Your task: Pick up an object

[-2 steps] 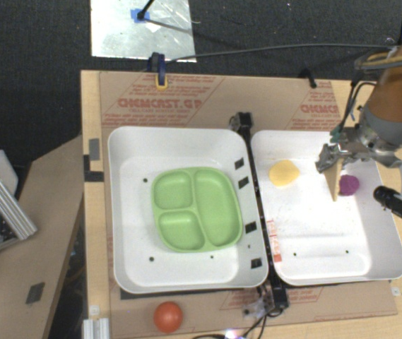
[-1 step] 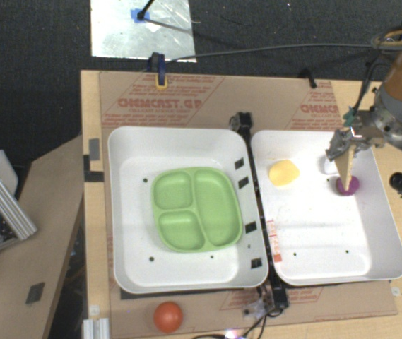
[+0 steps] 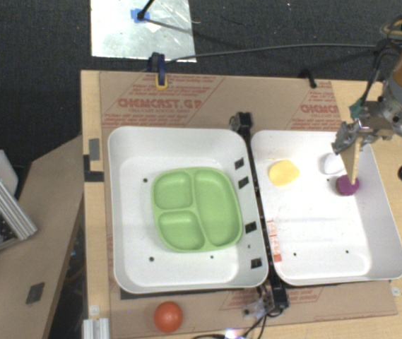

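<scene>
The hand point(image 3: 352, 168) hangs directly over the purple object point(image 3: 347, 185) in the right bin point(image 3: 328, 263), fingertips touching it; its spread I cannot tell.

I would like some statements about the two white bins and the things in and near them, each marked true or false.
1. The green divided plate lies in the left bin. True.
2. The yellow object lies in the left bin. False: it lies in the right bin.
3. The pincer is over the right bin, just above the purple object. True.
4. The orange-red ball lies inside a bin. False: it sits on the bench in front of the left bin.
5. The green plate has three compartments. True.
</scene>
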Controlling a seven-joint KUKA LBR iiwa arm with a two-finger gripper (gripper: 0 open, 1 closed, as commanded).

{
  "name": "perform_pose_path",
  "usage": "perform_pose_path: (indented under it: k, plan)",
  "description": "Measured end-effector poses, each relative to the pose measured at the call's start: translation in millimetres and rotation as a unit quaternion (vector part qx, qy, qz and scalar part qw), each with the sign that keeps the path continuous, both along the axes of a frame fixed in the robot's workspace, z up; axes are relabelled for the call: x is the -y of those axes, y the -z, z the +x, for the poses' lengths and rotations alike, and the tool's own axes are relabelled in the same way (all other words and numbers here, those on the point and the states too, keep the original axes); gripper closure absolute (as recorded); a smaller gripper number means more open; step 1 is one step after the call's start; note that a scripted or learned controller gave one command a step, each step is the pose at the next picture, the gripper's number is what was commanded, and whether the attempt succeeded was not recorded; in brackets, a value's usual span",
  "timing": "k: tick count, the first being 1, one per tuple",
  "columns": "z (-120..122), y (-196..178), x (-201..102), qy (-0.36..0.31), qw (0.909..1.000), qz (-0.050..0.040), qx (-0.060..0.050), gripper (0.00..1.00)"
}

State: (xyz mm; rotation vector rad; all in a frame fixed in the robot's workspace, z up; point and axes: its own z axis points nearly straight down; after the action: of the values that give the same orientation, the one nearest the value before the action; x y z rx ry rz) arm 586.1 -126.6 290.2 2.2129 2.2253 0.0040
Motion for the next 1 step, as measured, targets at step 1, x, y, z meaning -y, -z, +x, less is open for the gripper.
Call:
perform_pose_path:
  k: [1]
  plan:
    - [-14.2,1.6,-49.3,-0.001,1.0,0.0008,-0.001,1.0]
